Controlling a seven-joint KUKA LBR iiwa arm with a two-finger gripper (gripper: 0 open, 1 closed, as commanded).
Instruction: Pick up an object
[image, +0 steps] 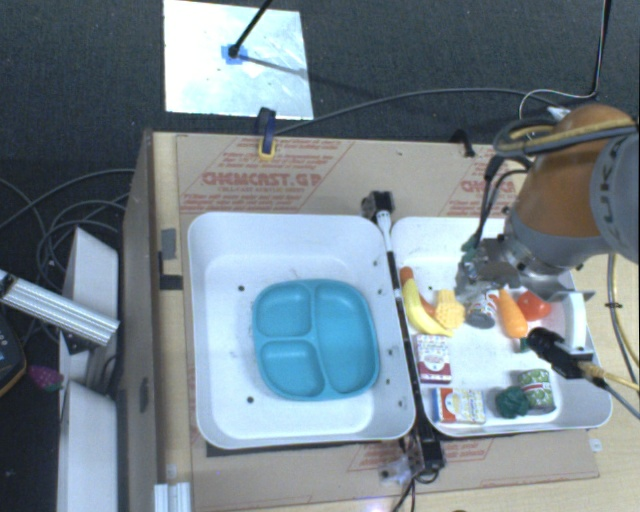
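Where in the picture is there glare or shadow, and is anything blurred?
Camera view: glare on the silver sheet at the top and a softer sheen on the blue tray; the arm throws a light shadow into the right bin; the gripper and small items under it look soft, details hard to read.

Robotics lab: bench (300, 165) w/ two white bins (215, 300), loose cables (60, 200), dark carpet.
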